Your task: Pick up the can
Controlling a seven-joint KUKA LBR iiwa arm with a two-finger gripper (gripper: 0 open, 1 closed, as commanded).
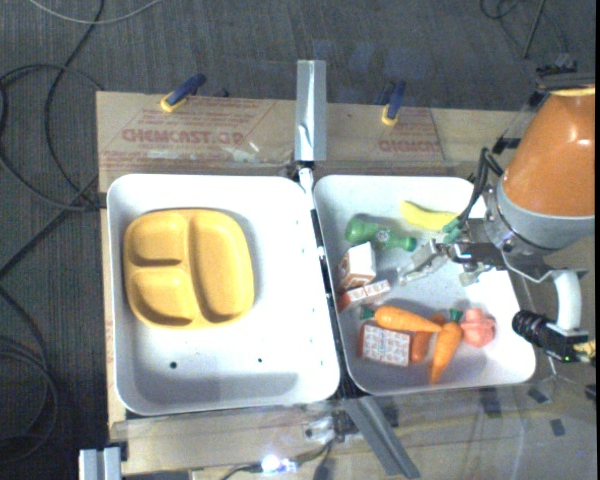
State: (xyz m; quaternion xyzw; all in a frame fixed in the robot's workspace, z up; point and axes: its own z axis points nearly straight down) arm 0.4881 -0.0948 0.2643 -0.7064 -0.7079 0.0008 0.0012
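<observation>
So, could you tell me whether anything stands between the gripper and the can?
Nothing visible does: the white bin's bare floor separates the gripper from the small red-and-white can. A white-orange carton and an orange carrot crowd it.

Robotics lab, clamped cardboard bench (210, 133), white bins (220, 383), loose cables (20, 183) on carpet

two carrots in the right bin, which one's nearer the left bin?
The carrot lying flat, running across the right bin just above the red patterned box. The other carrot sits further right, slanted downward beside the pink item.
</observation>
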